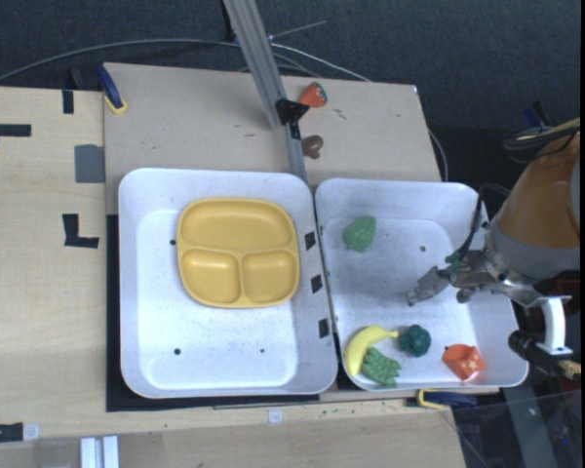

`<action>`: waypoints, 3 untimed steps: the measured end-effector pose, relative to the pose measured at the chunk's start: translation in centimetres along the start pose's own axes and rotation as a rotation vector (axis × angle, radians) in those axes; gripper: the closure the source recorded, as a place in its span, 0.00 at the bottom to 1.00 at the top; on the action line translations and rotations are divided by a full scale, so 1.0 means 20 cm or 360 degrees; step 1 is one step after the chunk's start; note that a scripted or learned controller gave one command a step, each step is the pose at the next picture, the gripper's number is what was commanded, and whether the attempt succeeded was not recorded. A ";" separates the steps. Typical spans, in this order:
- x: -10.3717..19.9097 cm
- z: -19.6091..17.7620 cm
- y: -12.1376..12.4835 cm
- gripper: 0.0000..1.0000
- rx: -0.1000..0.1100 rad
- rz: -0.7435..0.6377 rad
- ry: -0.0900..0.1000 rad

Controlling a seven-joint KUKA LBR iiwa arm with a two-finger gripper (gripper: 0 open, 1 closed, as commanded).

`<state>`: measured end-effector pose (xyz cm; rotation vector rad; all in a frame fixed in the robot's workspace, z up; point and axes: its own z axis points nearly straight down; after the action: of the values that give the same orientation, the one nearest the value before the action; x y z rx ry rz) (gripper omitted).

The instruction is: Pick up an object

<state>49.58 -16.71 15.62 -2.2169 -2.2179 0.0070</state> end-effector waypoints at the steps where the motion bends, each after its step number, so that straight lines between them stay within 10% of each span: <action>1: -0.01 0.28 0.04 0.00 0.0000 -0.0001 0.0001; 2: -0.01 0.33 0.04 0.00 -0.0009 -0.0001 -0.0003; 3: -0.01 0.28 0.04 1.00 -0.0008 -0.0002 -0.0001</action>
<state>50.37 -16.91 9.94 -2.2184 -2.2219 0.0018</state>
